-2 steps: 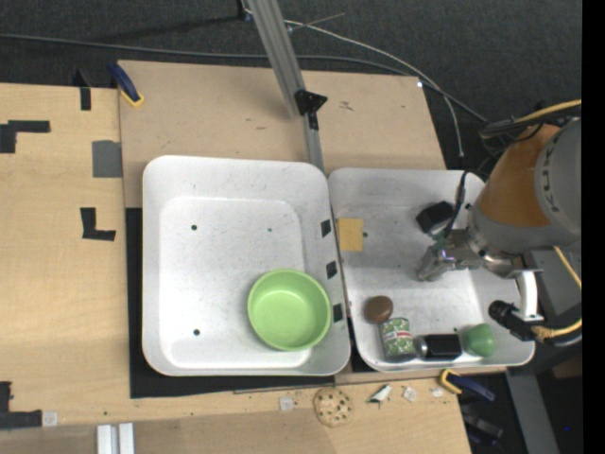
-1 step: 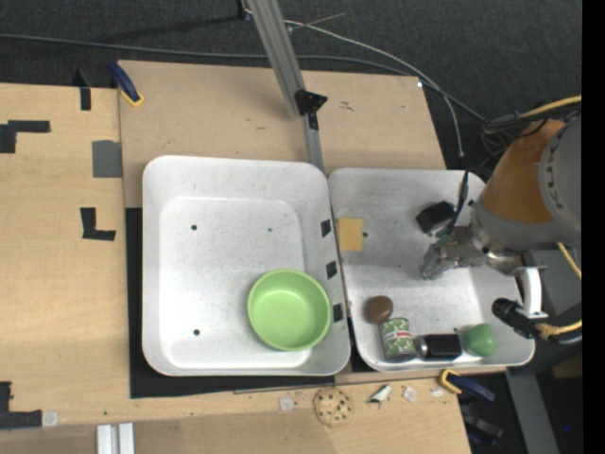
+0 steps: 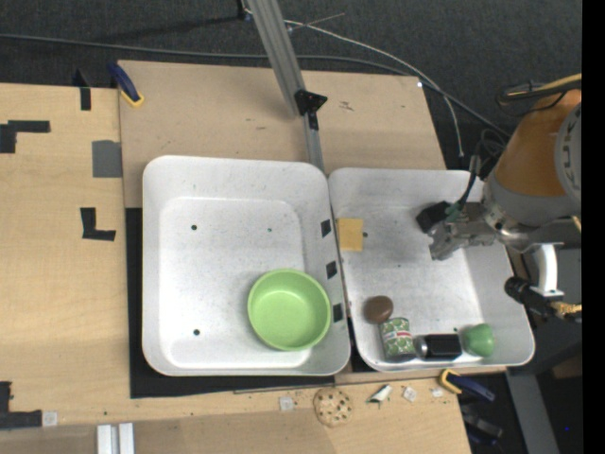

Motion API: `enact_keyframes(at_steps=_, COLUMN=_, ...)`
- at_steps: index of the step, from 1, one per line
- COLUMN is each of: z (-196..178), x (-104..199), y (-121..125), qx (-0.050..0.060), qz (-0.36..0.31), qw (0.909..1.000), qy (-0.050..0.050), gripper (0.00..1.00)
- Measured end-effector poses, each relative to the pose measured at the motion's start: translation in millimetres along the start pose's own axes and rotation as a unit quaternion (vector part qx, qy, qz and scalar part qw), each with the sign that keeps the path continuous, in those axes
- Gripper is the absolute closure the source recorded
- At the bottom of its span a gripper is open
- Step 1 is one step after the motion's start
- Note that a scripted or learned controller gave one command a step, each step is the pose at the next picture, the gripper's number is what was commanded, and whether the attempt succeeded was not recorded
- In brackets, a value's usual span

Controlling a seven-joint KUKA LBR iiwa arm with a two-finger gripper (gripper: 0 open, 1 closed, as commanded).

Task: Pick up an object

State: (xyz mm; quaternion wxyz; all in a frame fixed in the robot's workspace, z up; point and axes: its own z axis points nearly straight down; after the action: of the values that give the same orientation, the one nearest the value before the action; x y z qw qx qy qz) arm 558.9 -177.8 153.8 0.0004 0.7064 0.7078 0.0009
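because the gripper (image 3: pixel 444 235) hovers above bare floor of the right bin (image 3: pixel 416 197), its closure unreadable, a descent risks missing the can (image 3: pixel 395 339) and brown disc (image 3: pixel 379 307) nearer the front.

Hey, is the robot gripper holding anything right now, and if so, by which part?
Cannot be told. The grey two-finger gripper sits over bare floor in the right white bin, apart from the objects along the bin's near edge, and nothing is visible in it.
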Motion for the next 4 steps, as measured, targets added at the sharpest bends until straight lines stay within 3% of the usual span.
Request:
enact_keyframes(at_steps=2, z=-118, x=1, y=4, qx=-0.001, qz=0.000, qw=1.0000, qy=0.000, gripper=1.00)
enact_keyframes(at_steps=4, z=-100, x=98, y=20, qx=0.004, qz=-0.002, qw=1.0000, qy=0.000, gripper=1.00)
